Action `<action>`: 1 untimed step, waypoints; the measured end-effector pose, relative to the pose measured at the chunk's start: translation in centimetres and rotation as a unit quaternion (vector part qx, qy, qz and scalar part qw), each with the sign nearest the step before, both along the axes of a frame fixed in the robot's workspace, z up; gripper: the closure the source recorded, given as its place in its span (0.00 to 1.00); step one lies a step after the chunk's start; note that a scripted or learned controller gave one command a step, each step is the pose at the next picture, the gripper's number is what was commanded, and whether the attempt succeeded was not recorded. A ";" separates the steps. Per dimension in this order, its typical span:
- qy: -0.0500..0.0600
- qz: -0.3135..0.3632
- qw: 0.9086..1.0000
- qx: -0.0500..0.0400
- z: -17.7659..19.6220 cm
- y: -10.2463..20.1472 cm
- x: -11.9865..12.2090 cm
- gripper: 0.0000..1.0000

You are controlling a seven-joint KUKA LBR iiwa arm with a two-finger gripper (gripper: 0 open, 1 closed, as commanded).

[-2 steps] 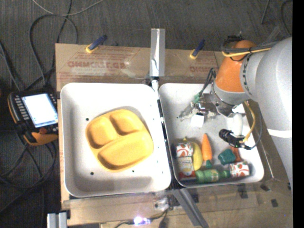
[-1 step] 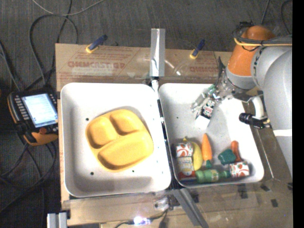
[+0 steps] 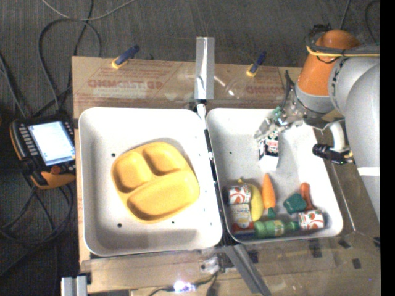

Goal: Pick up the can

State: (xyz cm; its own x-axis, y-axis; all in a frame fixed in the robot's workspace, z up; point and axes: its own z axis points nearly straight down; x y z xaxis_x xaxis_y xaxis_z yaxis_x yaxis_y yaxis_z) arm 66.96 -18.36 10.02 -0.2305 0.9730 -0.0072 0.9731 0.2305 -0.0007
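The gripper (image 3: 270, 142) hangs over the upper part of the right bin (image 3: 237, 125), below the arm (image 3: 345, 97) and its orange band (image 3: 320, 73), which reach in from the right. Whether it is spread or pressed together cannot be told from this slanted view; nothing can be made out gripped in it.

Down and to the left of the gripper, well apart from it, a can (image 3: 238, 195) with a red and white label lies on its side near the bin's left wall. A yellow banana-like piece (image 3: 255, 203) lies touching that can on its right, and an orange carrot (image 3: 268, 190) stands just beyond, almost straight below the gripper. A second red and white can (image 3: 310, 219) lies further down toward the bin's lower right corner, with a small teal piece (image 3: 294, 205) and a red-orange piece (image 3: 305, 193) beside it. A green bottle (image 3: 274, 228) lies along the bin's bottom wall.

Far to the gripper's left, the left bin (image 3: 99, 165) bears a yellow divided tray (image 3: 154, 180). Beyond that bin, off the bench, a handheld pendant (image 3: 46, 143) with a lit screen rests on the floor.
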 end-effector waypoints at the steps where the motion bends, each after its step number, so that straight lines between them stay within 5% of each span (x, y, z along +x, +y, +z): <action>1: 0.003 0.021 1.000 0.002 2.7 -1.9 -1.9 1.00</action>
